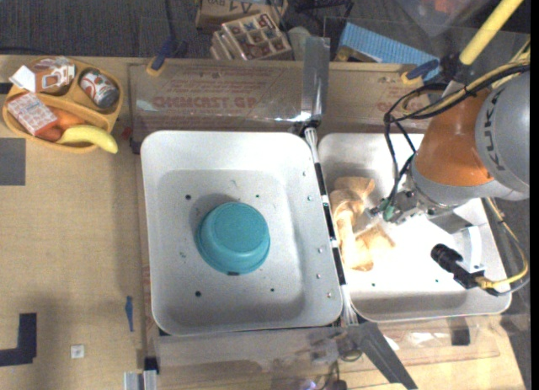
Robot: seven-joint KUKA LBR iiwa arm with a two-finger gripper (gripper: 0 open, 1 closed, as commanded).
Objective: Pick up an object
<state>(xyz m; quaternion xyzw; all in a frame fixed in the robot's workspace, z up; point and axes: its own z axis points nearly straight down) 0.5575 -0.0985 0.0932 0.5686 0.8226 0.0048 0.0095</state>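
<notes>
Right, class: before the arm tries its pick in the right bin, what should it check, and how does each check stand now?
1. Gripper over the right bin: ok.
2. Tan object lies in that bin, by its left wall: ok.
3. Gripper close to the tan object: ok.
4. Object between the fingers: cannot tell.
5. Teal bowl sits apart in the left bin: ok.

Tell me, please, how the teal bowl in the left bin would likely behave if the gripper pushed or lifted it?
The teal bowl seems to rest upside down, so it would probably slide, not roll. Its smooth domed surface looks hard to pinch and may slip. It looks stiff and probably light.
</notes>
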